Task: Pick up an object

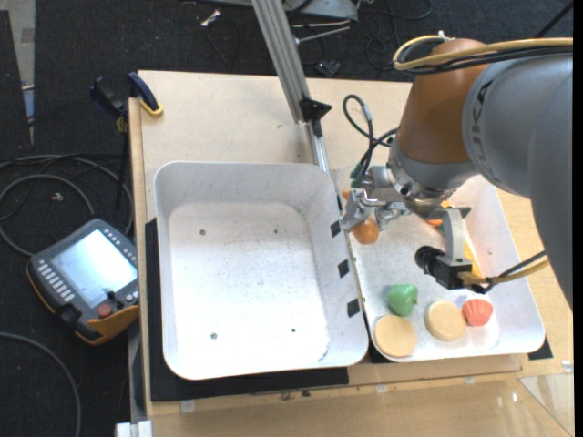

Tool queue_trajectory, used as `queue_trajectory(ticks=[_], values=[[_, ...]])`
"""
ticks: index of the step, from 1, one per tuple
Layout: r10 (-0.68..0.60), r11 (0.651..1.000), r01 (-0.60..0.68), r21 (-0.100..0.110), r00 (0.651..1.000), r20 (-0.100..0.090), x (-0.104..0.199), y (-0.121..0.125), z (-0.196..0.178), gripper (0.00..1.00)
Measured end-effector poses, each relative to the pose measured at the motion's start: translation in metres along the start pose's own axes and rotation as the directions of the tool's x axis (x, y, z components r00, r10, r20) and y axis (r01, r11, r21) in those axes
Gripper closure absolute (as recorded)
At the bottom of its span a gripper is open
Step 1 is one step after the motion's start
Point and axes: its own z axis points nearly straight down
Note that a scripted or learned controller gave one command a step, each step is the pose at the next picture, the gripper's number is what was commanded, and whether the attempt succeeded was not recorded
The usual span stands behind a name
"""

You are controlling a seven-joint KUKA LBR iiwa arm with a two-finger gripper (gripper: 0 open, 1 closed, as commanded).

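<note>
Dark floor around the bench (228, 94); I see 2 bins, and in the right bin (515, 326) my gripper (366, 209) hangs over an orange object (366, 234), grip state unclear.

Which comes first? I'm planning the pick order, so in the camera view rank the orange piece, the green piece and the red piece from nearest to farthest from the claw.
From the claw:
1. Orange piece, just below it, by the right bin's left wall.
2. Green piece, further down, mid-bin.
3. Red piece, farthest, near the bin's lower right corner.
</note>
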Motion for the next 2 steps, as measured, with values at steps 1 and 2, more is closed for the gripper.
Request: queue_trajectory(ticks=[1, 2], values=[[-0.001, 1.0, 0.001, -0.002, 1.0, -0.001, 0.048, 0.016, -0.014, 1.0], [0.0, 1.0, 0.0, -0.001, 1.0, 0.001, 0.095, 0.024, -0.008, 1.0]])
